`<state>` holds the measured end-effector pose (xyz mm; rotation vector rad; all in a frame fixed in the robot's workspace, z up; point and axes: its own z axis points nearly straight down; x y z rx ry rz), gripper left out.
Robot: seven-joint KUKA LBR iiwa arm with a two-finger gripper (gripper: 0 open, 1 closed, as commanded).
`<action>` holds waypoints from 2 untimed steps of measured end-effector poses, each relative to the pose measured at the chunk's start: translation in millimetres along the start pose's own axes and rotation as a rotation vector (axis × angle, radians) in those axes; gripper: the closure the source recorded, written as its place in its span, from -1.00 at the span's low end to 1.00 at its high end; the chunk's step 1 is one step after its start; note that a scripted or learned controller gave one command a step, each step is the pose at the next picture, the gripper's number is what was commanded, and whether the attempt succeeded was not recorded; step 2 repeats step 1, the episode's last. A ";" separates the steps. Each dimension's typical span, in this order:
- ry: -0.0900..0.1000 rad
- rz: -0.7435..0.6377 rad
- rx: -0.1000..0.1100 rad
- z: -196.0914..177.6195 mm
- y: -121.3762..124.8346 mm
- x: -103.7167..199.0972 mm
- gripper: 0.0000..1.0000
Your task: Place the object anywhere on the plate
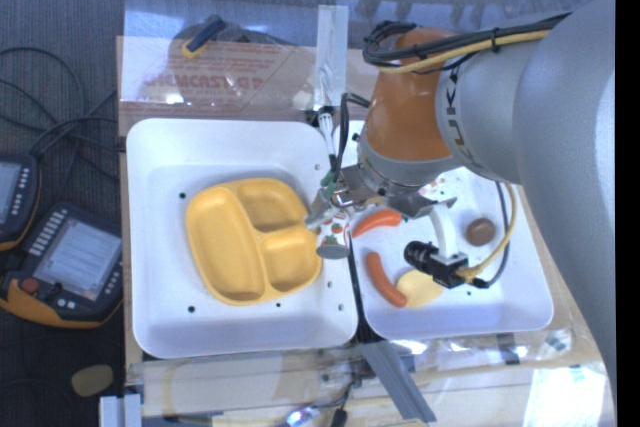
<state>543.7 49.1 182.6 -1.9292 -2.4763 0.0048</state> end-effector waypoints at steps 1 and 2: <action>0.000 0.000 0.000 0.0 0.0 -0.1 -1.00; 0.000 0.000 0.000 0.0 0.0 -0.1 -1.00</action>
